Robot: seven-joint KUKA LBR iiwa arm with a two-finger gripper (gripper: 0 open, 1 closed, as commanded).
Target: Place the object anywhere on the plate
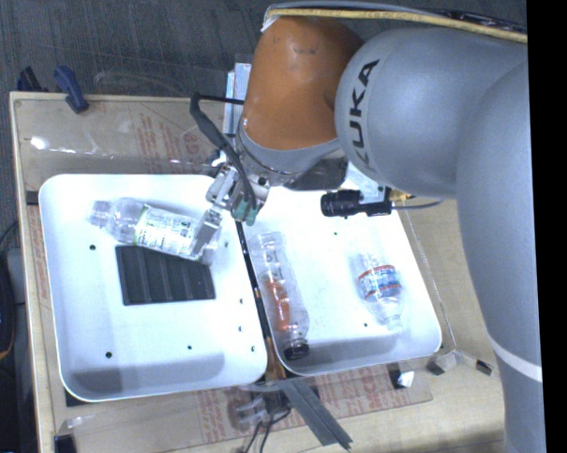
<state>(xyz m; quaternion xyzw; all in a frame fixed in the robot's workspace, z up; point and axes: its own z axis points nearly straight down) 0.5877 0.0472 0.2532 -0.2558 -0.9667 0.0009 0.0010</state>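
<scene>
A clear plastic bottle with a pale label lies on its side in the left bin. Its lower edge overlaps the top edge of the dark ribbed rectangular plate on that bin's floor. My gripper hangs over the divide between the two bins, right at the bottle's right end. The orange wrist band and grey arm above hide how the gripper meets the bottle.
In the right bin lie two more bottles: one with orange contents along the left wall, and a small one with a red and blue label toward the right. The arm covers the upper right of the view.
</scene>
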